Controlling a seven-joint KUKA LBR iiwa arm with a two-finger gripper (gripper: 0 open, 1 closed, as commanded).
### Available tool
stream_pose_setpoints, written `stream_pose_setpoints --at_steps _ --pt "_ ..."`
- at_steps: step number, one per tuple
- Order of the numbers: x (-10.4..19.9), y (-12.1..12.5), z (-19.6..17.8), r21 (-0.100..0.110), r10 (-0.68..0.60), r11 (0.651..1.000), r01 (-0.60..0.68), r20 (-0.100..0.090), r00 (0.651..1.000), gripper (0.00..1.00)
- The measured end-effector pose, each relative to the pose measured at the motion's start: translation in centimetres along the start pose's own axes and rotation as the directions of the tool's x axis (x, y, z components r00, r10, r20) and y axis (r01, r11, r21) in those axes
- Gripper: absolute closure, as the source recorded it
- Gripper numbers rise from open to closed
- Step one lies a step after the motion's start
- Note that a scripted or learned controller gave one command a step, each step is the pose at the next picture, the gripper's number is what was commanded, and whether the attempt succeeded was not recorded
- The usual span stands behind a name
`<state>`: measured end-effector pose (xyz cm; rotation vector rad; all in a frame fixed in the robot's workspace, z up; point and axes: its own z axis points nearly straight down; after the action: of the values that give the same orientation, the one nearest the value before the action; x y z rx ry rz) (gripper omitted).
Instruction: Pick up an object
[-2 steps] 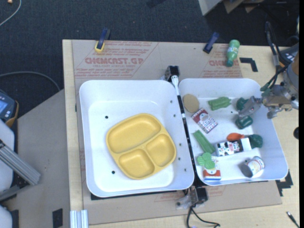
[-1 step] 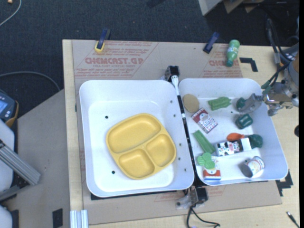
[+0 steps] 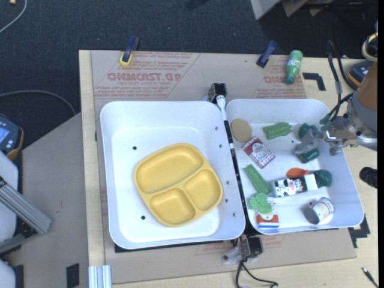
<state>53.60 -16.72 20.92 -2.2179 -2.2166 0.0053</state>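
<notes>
Jaws (image 3: 310, 141) low over right bin (image 3: 345, 179), cardboard-topped bench (image 3: 90, 131) beneath

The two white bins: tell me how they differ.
The left bin carries one yellow divided tray; the right bin carries many small items, among them a tan disc and a small can. The gripper is over the right bin, not the left bin. Both are shallow, white and round-cornered.

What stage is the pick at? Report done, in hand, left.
Done: the arm has reached into the right bin, and the gripper sits low beside a dark green object. In hand: nothing visibly lifted; the grip itself is unclear. Left: secure an object and raise it out of the bin.
</notes>
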Motion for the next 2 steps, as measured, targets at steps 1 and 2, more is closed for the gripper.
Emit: stream_pose_setpoints --at_steps 1,2 --pt "0.2 0.6 6.2 0.000 0.000 1.000 0.000 -0.001 1.000 0.00" --pt "0.0 -0.5 11.7 0.001 0.000 1.000 0.000 -0.001 1.000 0.00"
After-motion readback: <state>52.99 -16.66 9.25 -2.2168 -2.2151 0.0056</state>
